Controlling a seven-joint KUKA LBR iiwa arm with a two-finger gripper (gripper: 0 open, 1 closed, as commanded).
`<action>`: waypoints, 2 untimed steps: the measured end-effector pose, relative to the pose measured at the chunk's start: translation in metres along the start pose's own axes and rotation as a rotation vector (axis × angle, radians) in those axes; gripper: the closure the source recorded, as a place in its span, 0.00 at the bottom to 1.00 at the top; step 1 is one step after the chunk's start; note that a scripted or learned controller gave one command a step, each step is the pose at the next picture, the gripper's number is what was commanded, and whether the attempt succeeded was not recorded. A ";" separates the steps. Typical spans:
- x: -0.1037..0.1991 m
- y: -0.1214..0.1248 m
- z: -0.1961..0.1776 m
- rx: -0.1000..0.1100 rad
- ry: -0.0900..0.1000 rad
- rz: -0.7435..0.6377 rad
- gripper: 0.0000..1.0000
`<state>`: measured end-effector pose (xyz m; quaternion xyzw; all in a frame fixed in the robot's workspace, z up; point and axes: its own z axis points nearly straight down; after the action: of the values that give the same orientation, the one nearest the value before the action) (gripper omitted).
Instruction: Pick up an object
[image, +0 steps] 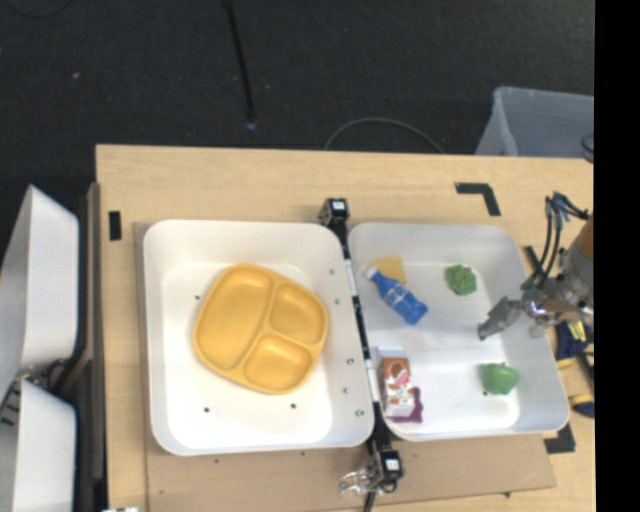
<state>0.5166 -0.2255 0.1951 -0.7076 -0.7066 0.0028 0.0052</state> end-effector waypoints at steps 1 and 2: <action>0.000 0.003 -0.007 -0.013 -0.004 -0.004 0.00; 0.005 0.001 0.053 -0.008 -0.004 -0.001 0.00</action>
<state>0.5166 -0.2199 0.1419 -0.7072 -0.7071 0.0015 0.0008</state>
